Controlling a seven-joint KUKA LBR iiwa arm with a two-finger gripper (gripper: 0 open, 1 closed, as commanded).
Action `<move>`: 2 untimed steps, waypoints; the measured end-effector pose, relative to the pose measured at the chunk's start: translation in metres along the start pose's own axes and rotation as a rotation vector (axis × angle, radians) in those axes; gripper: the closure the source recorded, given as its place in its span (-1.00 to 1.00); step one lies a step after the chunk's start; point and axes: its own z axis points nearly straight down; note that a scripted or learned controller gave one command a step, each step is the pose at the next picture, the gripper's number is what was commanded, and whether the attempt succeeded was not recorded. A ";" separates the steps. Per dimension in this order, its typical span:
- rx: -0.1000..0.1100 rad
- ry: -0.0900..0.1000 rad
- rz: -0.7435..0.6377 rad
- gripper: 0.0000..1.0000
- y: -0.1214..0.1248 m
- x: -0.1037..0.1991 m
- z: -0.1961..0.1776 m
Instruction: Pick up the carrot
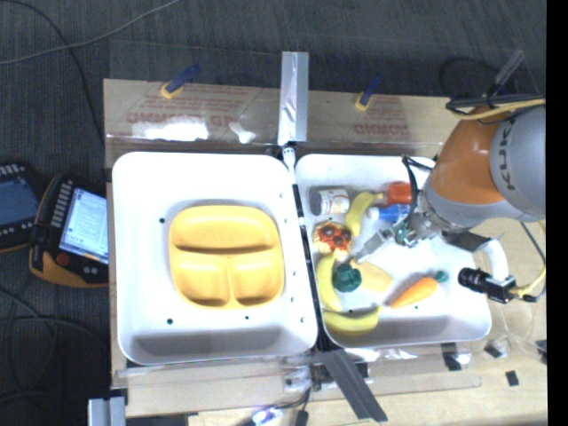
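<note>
Carrot (414, 291) first: it lies in the right bin (470, 327), toward the near side, right of the green-topped piece (347, 278) and just beyond the right tip of the banana (351, 318) that curls along the near wall. Its long axis runs aslant, thick end up and right, thin end down and left.

Going by size, the two white bins sit side by side. The left bin (142, 238) carries a yellow divided tray (226, 254) in its middle. The right bin is crowded: a second banana (359, 209) near the far side, a small white can (333, 202), a red-orange round toy (333, 235), and blue and red bits under the arm.

The grey arm (484, 171) leans in from the right. Its gripper (373, 242) hangs over the middle of the right bin, fingers slightly parted with nothing between them, as best I can judge. The carrot lies near and to the right of those fingertips, apart from them, so I'd expect the gripper must shift that way and turn across the carrot's slant.
</note>
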 end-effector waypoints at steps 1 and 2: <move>0.003 -0.001 -0.042 -1.00 -0.082 -0.016 -0.015; -0.009 0.011 0.096 -1.00 -0.075 -0.032 0.008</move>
